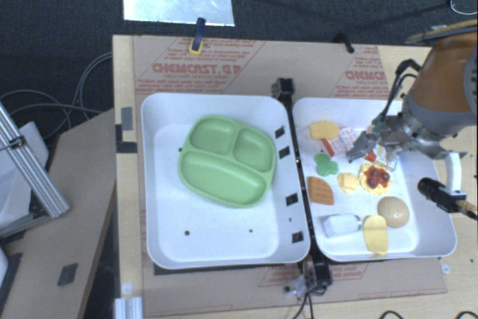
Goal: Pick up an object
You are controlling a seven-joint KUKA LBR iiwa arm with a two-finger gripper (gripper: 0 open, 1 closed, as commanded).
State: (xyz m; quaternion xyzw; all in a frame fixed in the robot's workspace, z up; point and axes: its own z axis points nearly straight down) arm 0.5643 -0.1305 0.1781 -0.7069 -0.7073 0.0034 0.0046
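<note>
Small round pizza-like toy w/ red topping is seen in the right white bin, just under the jaws. Likely light, stiff plastic; best gripped across its rim. Jaw state can't be told.

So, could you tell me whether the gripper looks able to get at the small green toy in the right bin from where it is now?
Probably yes. The gripper hovers just right of the green toy, which lies uncovered, though the yellow piece and orange wedge crowd it.
</note>
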